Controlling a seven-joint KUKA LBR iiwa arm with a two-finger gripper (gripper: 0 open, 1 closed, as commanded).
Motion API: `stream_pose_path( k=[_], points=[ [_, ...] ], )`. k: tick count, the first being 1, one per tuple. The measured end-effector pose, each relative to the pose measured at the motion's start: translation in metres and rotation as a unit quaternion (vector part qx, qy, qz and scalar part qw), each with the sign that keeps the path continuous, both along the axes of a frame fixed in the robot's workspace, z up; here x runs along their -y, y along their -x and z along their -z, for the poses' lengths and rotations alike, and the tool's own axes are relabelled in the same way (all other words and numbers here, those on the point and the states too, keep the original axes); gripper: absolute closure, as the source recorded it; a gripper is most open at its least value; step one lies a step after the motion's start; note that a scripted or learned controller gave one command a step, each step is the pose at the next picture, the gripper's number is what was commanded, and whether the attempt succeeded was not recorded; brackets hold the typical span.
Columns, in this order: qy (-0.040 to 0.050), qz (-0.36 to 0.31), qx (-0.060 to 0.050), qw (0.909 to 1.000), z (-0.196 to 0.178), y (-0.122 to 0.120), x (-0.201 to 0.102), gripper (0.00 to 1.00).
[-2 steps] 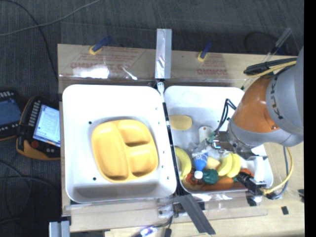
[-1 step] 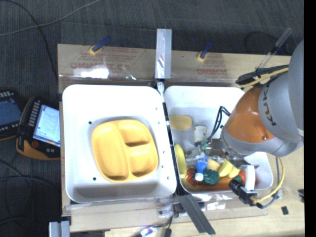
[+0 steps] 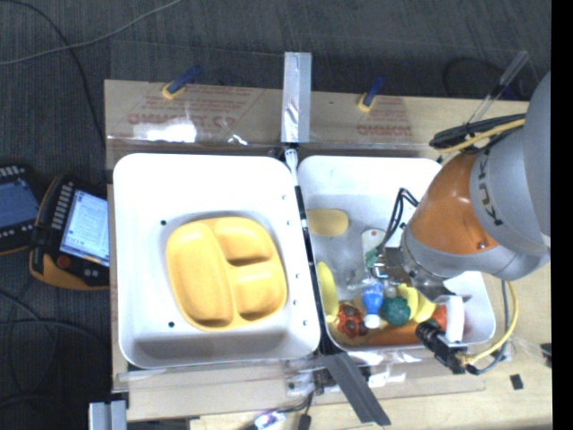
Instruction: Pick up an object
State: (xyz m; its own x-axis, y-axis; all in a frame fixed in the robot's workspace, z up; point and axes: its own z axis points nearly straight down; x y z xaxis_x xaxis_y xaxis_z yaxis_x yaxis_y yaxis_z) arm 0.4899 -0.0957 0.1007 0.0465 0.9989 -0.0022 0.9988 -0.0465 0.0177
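Camera view: my gripper [image 3: 383, 271] is down in the right bin [image 3: 336, 179], low over the pile of small objects at its near end. Jaw state: cannot tell, the wrist and orange band block the tips. Nothing visible between them, so no grasp confirmed.

Landmark = right bin.
- Just below the gripper: blue-and-white piece [image 3: 372, 296], maybe a small bottle; too small to be sure.
- Beside that, toward the bin's right wall: teal-green round object [image 3: 396, 310].
- Near front wall: red-orange round object [image 3: 350, 318], touching a long orange piece [image 3: 387, 336] lying along the front wall.
- Against the bin's left wall, front half: yellow banana-shaped object [image 3: 326, 289].
- Middle of the bin, left of my wrist: flat pale-yellow object [image 3: 329, 222], lying apart from the pile.
- White object [image 3: 372, 239] between that and the gripper, partly hidden.
- Front right corner: white block [image 3: 455, 317] and a black part [image 3: 431, 334], partly under my arm.

Left of the right bin, walls touching: left bin [image 3: 143, 186] with a yellow divided tray [image 3: 226, 269] lying flat in its middle.

Behind both bins: two blue-and-yellow clamps [image 3: 182, 81] on the bench edge. Well left of the bench on the carpet: handheld pendant [image 3: 76, 236] with lit screen.
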Motion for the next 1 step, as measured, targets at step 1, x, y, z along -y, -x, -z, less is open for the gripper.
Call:
stream_pose_path(
  k=[1],
  points=[
    [0.0006,-0.03,-0.01,0.9995,-0.1125,-0.0588,0.0038,1.0]
  ],
)
